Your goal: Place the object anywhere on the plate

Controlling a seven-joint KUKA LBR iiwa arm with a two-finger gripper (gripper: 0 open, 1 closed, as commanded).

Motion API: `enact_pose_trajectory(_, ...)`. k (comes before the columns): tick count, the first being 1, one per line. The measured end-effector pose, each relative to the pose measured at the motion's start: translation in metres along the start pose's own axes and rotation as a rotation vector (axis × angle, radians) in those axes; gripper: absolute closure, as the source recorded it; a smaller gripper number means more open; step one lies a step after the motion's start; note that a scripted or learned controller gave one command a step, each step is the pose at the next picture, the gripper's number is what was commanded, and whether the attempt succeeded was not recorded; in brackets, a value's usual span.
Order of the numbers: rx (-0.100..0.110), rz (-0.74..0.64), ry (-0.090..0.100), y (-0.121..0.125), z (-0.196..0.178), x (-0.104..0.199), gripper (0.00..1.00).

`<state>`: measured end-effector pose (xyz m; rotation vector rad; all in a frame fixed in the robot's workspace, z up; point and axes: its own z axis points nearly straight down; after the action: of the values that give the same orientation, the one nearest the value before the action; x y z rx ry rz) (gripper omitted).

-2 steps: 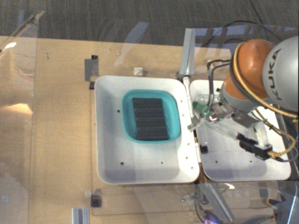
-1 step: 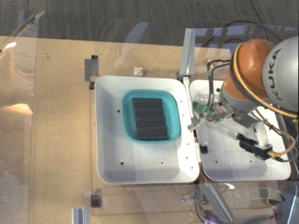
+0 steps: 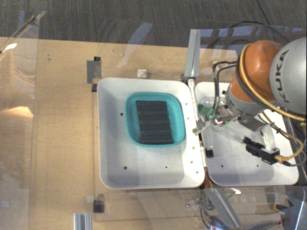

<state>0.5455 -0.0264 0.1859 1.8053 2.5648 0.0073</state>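
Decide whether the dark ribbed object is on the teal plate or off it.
On it. The dark ribbed object lies flat inside the teal plate, whose rim shows all around it, in the left bin.

Two shallow white bins sit side by side on a light wooden bench (image 3: 53, 143). The left bin (image 3: 112, 169) and the right bin (image 3: 240, 174) touch along their inner edges. A small black block (image 3: 98, 205) lies on the bench just below the left bin's lower corner. Dark grey carpet (image 3: 120, 8) runs behind the bench.
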Motion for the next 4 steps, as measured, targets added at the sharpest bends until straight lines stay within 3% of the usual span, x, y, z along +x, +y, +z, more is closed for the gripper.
enact_pose_trajectory(1,0.000,0.000,0.000,0.000,0.000,0.000,0.00)
enact_pose_trajectory(2,-0.001,0.041,-0.001,0.003,-0.011,-0.034,0.00)
enact_pose_trajectory(3,0.002,0.008,0.001,-0.002,0.001,0.039,0.00)
enact_pose_trajectory(4,0.002,0.041,-0.001,0.031,0.001,-0.036,0.00)
